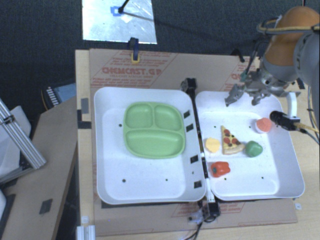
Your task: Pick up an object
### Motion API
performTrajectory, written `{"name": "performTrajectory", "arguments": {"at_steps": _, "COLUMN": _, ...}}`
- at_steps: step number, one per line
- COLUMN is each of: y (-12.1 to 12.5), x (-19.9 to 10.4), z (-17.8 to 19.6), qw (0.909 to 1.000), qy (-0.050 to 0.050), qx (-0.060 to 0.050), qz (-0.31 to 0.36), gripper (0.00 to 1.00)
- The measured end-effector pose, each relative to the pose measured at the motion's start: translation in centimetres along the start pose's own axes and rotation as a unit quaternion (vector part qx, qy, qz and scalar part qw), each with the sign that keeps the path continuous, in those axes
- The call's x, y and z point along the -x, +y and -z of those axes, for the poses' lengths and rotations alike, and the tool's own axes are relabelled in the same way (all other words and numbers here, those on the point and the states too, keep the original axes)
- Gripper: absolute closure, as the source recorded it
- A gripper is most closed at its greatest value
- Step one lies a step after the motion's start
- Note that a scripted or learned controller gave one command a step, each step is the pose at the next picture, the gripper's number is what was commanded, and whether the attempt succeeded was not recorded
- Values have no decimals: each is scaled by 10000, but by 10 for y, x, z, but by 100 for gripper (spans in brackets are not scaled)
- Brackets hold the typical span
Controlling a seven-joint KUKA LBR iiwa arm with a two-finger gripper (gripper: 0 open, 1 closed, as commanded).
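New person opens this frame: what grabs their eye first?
Probably the green plate, alone in the left bin. Next, the cluster of toy food in the right bin: a pizza slice, a yellow piece, a green piece, a red pepper and a pink piece. The claw hangs open over that bin's far edge, holding nothing.

Five toy foods (232, 142) scattered flat in right bin (280, 184).
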State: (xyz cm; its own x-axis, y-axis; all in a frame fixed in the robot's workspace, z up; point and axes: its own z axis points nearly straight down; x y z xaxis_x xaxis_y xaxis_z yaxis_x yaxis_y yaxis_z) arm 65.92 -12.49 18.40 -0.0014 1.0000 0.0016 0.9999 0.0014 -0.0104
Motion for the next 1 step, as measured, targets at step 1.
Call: {"name": "performTrajectory", "arguments": {"at_steps": 1, "y": 3, "x": 0, "z": 7, "qw": 10000, "qy": -9, "qx": 60, "qz": 9, "gripper": 0}}
